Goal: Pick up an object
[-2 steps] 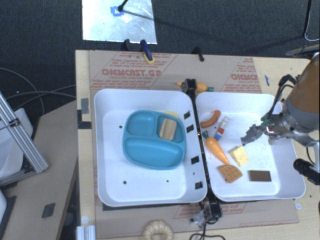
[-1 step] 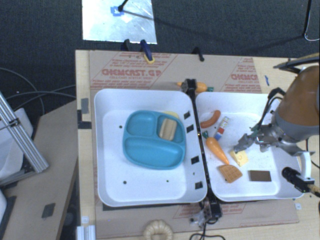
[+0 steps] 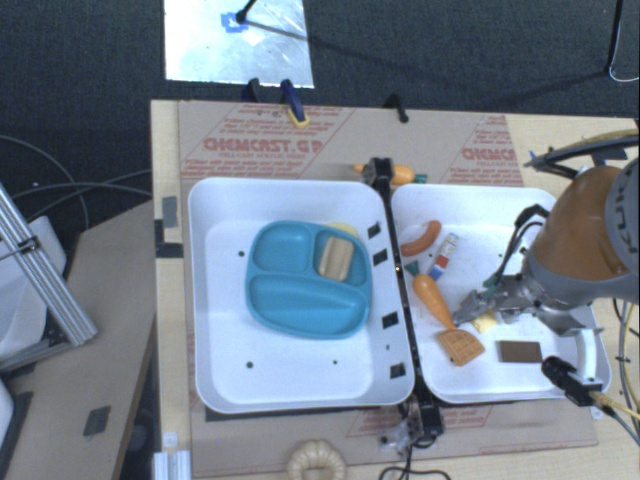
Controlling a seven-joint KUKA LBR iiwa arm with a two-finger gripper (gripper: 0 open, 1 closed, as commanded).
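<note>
In the right bin [image 3: 500, 196] my gripper [image 3: 474, 311] hangs low near the middle of the floor, the arm reaching in from the right. A small pale yellow piece [image 3: 487, 324] lies right under it. An orange carrot [image 3: 432, 298] lies just left of the gripper, and a tan waffle-like cracker [image 3: 460, 346] lies just in front of it. A reddish sausage [image 3: 419, 237] and a small white tube with red and blue marks [image 3: 443, 254] lie farther back. A brown rectangle [image 3: 519, 352] sits at the front right.
The left bin [image 3: 230, 368] holds a blue divided plate [image 3: 290, 303] with a tan block [image 3: 335, 258] in its upper right compartment. A black divider [image 3: 400, 298] runs between the bins. An orange item [image 3: 402, 175] rests behind the bins.
</note>
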